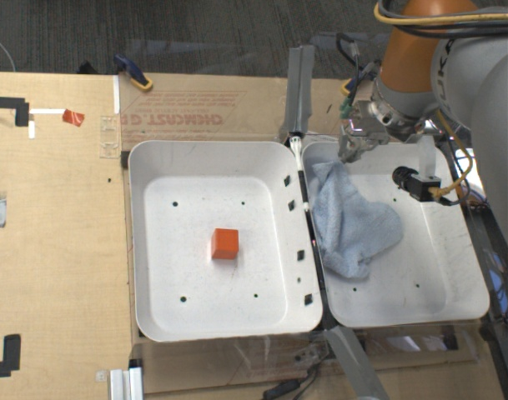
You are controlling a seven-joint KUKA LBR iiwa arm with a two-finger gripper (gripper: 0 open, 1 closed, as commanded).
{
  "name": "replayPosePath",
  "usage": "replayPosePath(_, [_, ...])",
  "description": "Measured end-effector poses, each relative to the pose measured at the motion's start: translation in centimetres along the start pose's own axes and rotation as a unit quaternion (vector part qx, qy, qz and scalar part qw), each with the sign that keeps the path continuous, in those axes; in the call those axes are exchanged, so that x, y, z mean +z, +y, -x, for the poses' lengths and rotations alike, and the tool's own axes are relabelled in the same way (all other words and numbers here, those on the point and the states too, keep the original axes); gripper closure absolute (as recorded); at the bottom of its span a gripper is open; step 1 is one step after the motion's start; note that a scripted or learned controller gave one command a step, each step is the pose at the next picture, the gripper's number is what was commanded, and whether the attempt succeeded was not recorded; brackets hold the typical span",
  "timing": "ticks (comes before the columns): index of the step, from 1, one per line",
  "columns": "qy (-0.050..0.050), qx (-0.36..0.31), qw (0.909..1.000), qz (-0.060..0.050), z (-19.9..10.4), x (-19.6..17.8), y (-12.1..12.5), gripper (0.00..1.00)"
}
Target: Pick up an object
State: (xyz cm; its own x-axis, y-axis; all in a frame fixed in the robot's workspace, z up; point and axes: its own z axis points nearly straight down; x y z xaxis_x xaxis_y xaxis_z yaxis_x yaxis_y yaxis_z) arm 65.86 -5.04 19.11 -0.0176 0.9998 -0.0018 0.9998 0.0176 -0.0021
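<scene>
A crumpled light-blue cloth (349, 219) lies in the left half of the right bin (437, 286), against the divider between the bins. An orange-red cube (225, 243) sits near the middle of the left bin (166, 307). My gripper (351, 147) hangs at the back left corner of the right bin, just above the cloth's upper end. It looks close to or touching the cloth's top edge. The grey arm with its orange band (420, 40) reaches in from the upper right.
A black cable clip (414, 182) from the arm hangs over the back of the right bin. A grey metal post (299, 90) stands behind the gap between the bins. Cardboard (203, 111) and a wooden bench (45, 248) lie to the left.
</scene>
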Motion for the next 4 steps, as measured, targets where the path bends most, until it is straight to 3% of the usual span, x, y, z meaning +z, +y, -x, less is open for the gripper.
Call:
replayPosePath(1, [0.000, 0.000, 1.0000, 0.000, 0.0, 0.0, 0.0, 0.00])
replayPosePath(2, [0.000, 0.043, 0.9991, 0.001, -3.6, -7.6, 0.1, 0.00])
replayPosePath(3, [0.000, 0.187, 0.9825, -0.002, -2.0, -3.0, -4.0, 0.00])
replayPosePath(4, [0.000, 0.276, 0.9611, -0.002, -1.3, -2.0, -13.6, 0.00])
